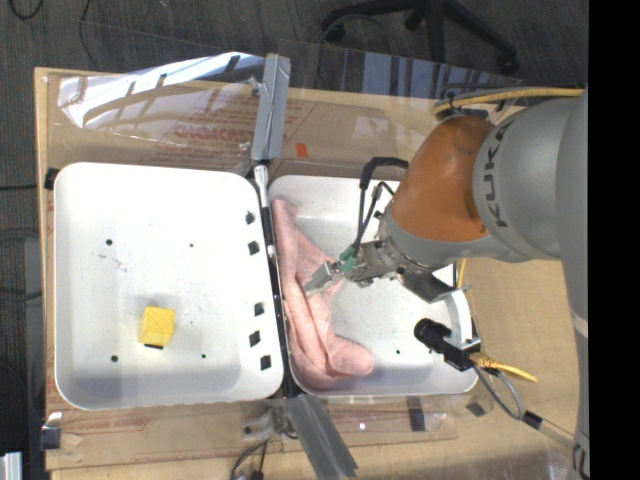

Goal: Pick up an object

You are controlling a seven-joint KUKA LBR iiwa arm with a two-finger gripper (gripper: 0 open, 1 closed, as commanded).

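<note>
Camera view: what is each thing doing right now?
Yellow block: lying flat in the left bin, apart from its walls.
Pink cloth: stretched along the left wall of the right bin, bunched at the near end.
Gripper: low over the pink cloth, fingers pointing at it.

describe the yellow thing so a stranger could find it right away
Look at the left bin of the two white ones. The small yellow block lies near its front-left corner. It is small, square and bright, unlike the long pink cloth in the other bin.
</note>
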